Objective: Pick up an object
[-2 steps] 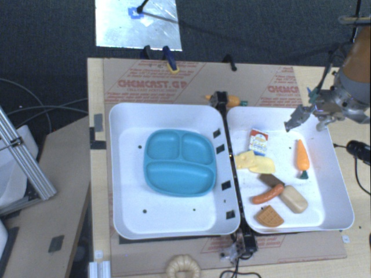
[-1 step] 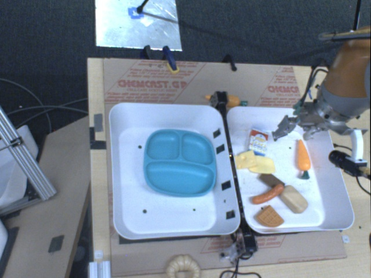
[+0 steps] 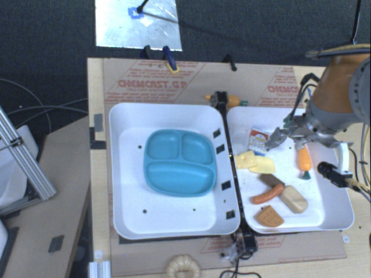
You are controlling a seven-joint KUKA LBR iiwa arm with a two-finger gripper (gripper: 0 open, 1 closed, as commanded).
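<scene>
Partly hidden: hand (image 3: 271,141), small carton (image 3: 258,138)

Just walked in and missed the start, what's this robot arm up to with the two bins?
The robot arm's gripper hangs over the right bin, near a small red and white packet. Toy food lies there untouched: yellow cheese, a sausage, a carrot, a cracker. The left bin holds a blue divided plate.

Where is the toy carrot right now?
The toy carrot lies in the right bin, near its right wall, just below the gripper and above the tan block.
</scene>
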